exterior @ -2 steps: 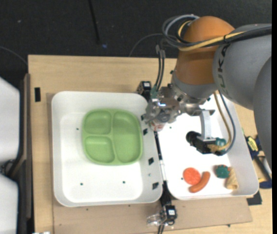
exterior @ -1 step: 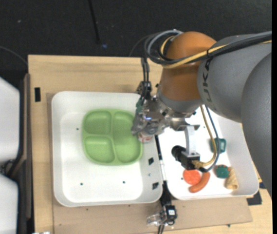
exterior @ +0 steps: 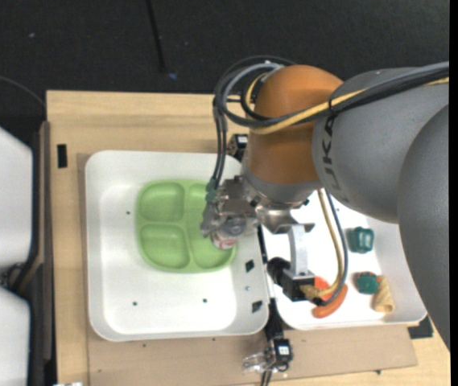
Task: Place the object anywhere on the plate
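Note:
A light green divided plate (exterior: 168, 219) lies in the left white bin (exterior: 116, 296). My gripper (exterior: 222, 225) hangs over the plate's right edge, at its lower right compartment. A small reddish-grey object (exterior: 230, 241) shows right at the gripper's tip, over the plate's rim. The wrist hides how the gripper meets it, and whether it rests on the plate is unclear.
The right bin (exterior: 398, 316) holds a teal object (exterior: 361, 238), a dark green object (exterior: 366, 281), a tan cone-shaped piece (exterior: 384, 298) and an orange curved piece (exterior: 333, 300). The arm's large orange and grey body covers the bins' shared wall and much of the right bin.

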Tool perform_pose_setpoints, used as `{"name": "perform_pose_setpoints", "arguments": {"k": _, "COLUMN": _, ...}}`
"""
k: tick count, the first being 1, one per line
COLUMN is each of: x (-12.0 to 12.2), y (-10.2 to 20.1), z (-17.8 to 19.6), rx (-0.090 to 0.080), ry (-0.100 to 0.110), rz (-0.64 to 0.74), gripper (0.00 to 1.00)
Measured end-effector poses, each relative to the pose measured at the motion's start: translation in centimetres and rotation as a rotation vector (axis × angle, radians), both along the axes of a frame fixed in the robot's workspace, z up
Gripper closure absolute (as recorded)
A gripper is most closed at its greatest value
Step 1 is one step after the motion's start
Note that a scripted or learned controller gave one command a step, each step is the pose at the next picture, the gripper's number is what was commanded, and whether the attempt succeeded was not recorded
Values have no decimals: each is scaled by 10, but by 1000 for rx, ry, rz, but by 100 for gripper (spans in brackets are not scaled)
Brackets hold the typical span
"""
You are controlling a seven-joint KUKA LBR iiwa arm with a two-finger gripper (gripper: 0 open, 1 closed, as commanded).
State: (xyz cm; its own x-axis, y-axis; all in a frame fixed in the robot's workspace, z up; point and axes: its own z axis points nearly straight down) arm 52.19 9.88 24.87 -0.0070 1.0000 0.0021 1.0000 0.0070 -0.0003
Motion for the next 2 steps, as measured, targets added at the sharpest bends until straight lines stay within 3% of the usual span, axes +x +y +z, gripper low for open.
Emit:
{"name": "perform_pose_setpoints", "arguments": {"k": 1, "x": -9, "y": 4, "z": -14, "rx": -3, "ry": 1, "rz": -5, "gripper": 100}}
{"name": "perform_pose_setpoints", "arguments": {"k": 2, "x": -9, "y": 4, "z": -14, "rx": -2, "ry": 0, "rz": -6, "gripper": 0}}
